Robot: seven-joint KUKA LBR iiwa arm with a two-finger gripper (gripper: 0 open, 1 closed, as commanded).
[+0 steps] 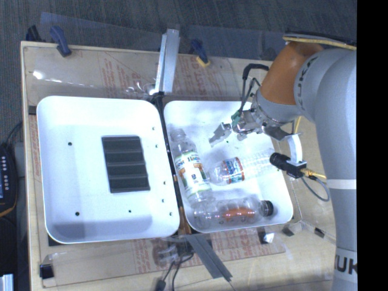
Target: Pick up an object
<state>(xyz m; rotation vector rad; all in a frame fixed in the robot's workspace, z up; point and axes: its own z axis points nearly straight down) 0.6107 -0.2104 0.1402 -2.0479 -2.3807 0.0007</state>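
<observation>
Seen from above at a slant: wooden counter [91, 247] w/ two shallow white bins side by side. Left bin [60, 162] w/ a dark ribbed rectangular pad [125, 163] near its middle. Right bin [282, 193] w/ several clear plastic bottles.

Grey arm [327, 102] w/ orange band [285, 77], reaching in from the right over the right bin's upper right corner. Jaws [227, 131] low over the bin's upper middle, tips pointing left; too small and blurred to say whether wide or narrow. Nothing visible between them.

Bottles, relative to the jaws:
- Bottle 1 [190, 170], white and green label, lying lengthwise along the bin's left wall, cap end toward the top; below and left of the jaws, apart from them.
- Bottle 2 [230, 171], blue and red label, mid-bin, tilted; directly below the jaws, near but not touching. Closest of the three.
- Bottle 3 [233, 211], reddish label, black cap at its right end, lying crosswise along the bin's near wall; well apart from the jaws.

Black cable connector [286, 163] hanging off the wrist, by the right bin's right rim.
</observation>
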